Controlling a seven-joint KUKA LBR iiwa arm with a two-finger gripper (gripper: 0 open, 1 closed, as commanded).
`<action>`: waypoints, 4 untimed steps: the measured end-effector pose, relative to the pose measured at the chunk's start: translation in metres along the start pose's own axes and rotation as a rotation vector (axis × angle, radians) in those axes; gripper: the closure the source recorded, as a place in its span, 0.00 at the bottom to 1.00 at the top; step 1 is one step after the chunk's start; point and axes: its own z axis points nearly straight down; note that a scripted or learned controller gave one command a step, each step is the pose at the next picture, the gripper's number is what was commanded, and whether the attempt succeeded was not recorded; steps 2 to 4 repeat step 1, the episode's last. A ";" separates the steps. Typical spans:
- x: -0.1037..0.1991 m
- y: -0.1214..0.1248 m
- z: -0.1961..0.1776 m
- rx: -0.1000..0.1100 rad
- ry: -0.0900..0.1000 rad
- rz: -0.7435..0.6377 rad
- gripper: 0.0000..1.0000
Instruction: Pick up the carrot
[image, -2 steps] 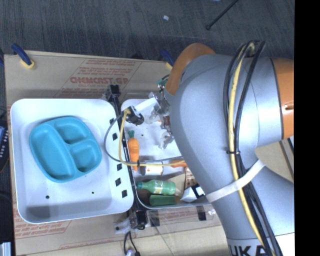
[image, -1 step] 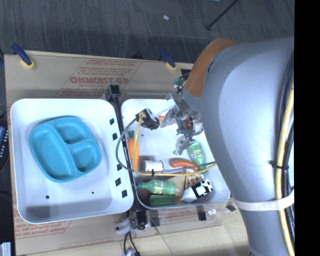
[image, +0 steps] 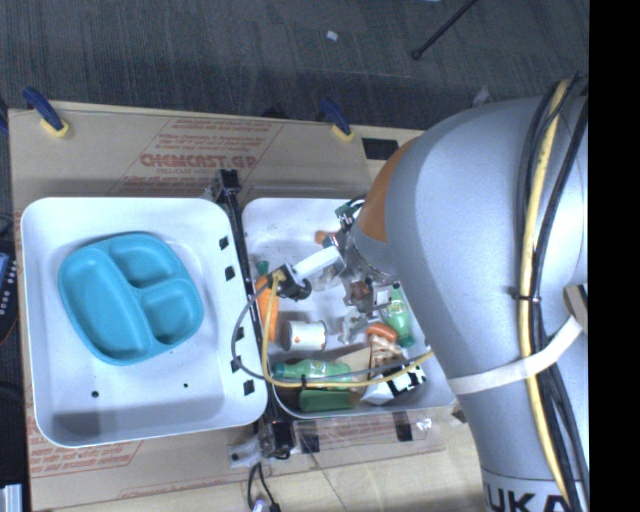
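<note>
Bins (image: 40, 300), 2 white, 1 blue tray (image: 128, 297) at left, 1 carrot (image: 266, 300) in cluttered right bin, hand (image: 358, 292) grip unclear.

Grey arm (image: 490, 260) entering from right, bulky link filling right side of view, yellow and black cables running down its flank, white strap wrapped round lower part. Orange band (image: 375, 205) visible at wrist, partly hidden under link. Pincer (image: 362, 292) lowered, pointing down and left; finger state unreadable in clutter
</note>
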 end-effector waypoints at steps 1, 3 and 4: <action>0.062 -0.002 0.003 -0.001 0.012 -0.086 0.00; 0.062 -0.002 0.003 -0.001 0.012 -0.086 0.00; 0.062 -0.002 0.003 -0.001 0.012 -0.086 0.00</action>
